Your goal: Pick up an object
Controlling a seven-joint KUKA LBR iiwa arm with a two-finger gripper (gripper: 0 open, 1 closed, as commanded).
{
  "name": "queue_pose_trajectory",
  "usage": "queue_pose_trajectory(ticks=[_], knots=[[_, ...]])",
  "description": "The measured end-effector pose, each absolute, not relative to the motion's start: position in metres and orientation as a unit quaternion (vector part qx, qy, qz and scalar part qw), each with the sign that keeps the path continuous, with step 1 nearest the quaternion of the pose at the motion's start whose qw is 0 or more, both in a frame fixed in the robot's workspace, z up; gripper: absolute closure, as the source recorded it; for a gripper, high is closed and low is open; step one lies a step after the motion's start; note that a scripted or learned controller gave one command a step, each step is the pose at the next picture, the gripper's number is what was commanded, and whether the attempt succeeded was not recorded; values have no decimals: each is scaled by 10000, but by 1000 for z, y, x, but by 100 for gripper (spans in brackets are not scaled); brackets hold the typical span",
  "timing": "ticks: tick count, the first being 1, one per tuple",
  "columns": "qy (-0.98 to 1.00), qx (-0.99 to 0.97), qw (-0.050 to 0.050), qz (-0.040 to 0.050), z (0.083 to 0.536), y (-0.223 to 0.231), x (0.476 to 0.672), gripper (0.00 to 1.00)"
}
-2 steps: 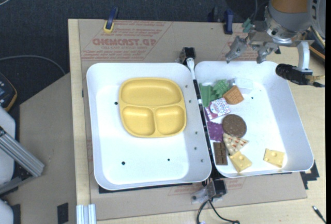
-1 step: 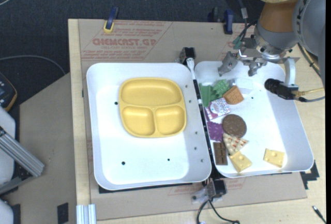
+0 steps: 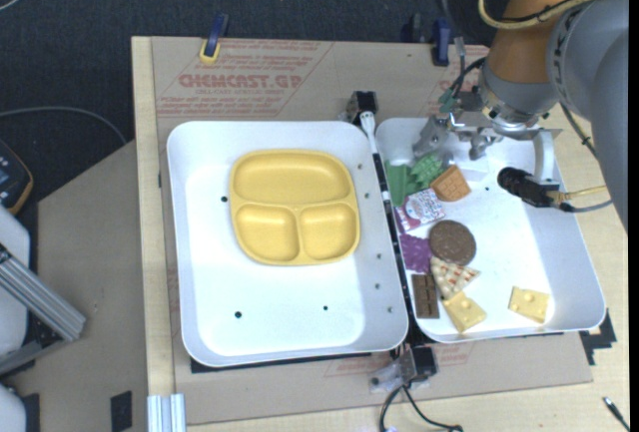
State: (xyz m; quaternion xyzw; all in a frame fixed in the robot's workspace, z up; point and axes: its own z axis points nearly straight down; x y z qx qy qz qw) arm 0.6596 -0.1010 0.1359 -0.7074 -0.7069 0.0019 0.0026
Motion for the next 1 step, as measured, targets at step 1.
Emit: queue_pose_trajectory(ticks=[1], knots=[[-7068, -7074, -55, -28, 104, -102, 664, 0]])
